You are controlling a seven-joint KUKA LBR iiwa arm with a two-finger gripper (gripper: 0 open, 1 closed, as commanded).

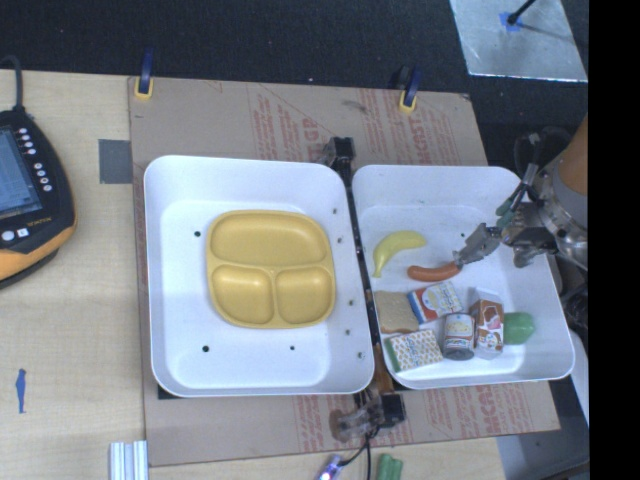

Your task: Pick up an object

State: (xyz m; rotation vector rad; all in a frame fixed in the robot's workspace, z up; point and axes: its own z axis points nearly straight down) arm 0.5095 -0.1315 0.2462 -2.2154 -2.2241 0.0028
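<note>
Wooden bench [70, 368] under everything, light tan, with a brown cardboard sheet [250, 118] clamped on top by blue-and-yellow clips at the far edge. Dark carpet floor [250, 13] beyond the bench's far edge, a pale square patch at the far right. Teach pendant [25, 203], black and orange, sits at the bench's left edge.

Two white bins side by side on the cardboard. Left bin [175, 358] carries a yellow divided plate [270, 268], roughly centred. Right bin [450, 193] carries the clutter: yellow banana [396, 249] near its left wall, orange-red sausage [433, 271] just beside the banana, then a row along the near edge: cracker-like square [394, 311], small carton [437, 300], patterned box [414, 349], tin can [458, 335], brown-and-white carton [488, 326], green item [518, 327] at the near right corner.

My gripper [478, 243] is over the right bin's right half, fingers narrow, tips just at the sausage's right end. Nothing visibly between the fingers. Arm comes in over the right wall.
</note>
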